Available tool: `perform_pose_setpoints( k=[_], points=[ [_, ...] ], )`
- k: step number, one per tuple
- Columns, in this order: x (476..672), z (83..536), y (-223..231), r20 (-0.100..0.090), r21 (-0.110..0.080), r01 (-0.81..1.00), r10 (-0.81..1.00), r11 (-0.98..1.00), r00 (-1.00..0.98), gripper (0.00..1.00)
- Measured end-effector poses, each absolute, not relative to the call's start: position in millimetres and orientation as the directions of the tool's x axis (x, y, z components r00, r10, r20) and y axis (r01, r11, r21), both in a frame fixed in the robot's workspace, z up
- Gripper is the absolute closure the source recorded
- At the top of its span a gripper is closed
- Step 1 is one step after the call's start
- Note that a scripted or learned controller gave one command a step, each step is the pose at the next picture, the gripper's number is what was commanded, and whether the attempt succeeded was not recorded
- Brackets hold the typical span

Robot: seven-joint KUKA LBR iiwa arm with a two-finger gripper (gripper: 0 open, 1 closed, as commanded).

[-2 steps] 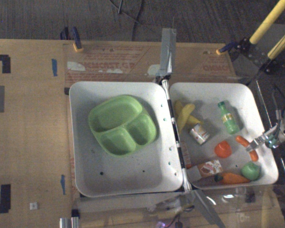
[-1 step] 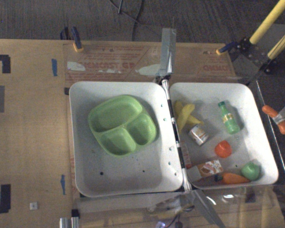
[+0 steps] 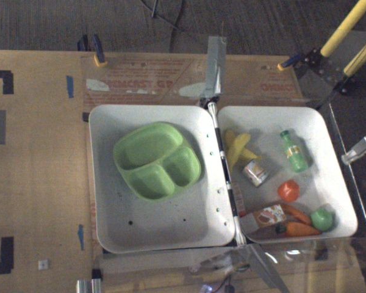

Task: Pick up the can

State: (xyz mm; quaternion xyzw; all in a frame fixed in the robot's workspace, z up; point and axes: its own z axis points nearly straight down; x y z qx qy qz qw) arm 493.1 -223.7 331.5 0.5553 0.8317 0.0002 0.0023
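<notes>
The can (image 3: pixel 255 171) is lying tilted on its side in the right bin (image 3: pixel 329 138), roughly at the middle of that bin's floor, showing a pale label and a silvery end. How the fingers are standing cannot be told.

A yellow banana (image 3: pixel 238 146) is lying just up and left of the can, its lower tip coming very near the can's upper edge; whether the two are touching is hard to say. A green bottle (image 3: pixel 294 151) is resting to the right of the can and a little above it, apart from it, with its cap pointing toward the far wall. A red-orange rounded thing (image 3: pixel 288 190) is sitting down and right of the can, near it but not touching.

Farther below the can, a small carton (image 3: pixel 265 217) with a red and white print is lying against the bin's near wall. Two orange carrots (image 3: pixel 299 224) are lying to the right of that carton, and a green round thing (image 3: pixel 322 218) is sitting at their right end, well away from the can.

The left bin (image 3: pixel 104 182) is standing to the left of the can, across the divider between the two bins. A light green divided plate (image 3: pixel 157 160) is lying in it, well apart from the can. Both bins are resting on the brown bench (image 3: pixel 36 163).
</notes>
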Motion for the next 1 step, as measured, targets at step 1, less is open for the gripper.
perform_pose_setpoints(
  k=[1],
  points=[
    [493.1,331.5,-223.7,-0.004,0.003,0.924,0.924,0.383,-0.383,0.00]
  ],
)
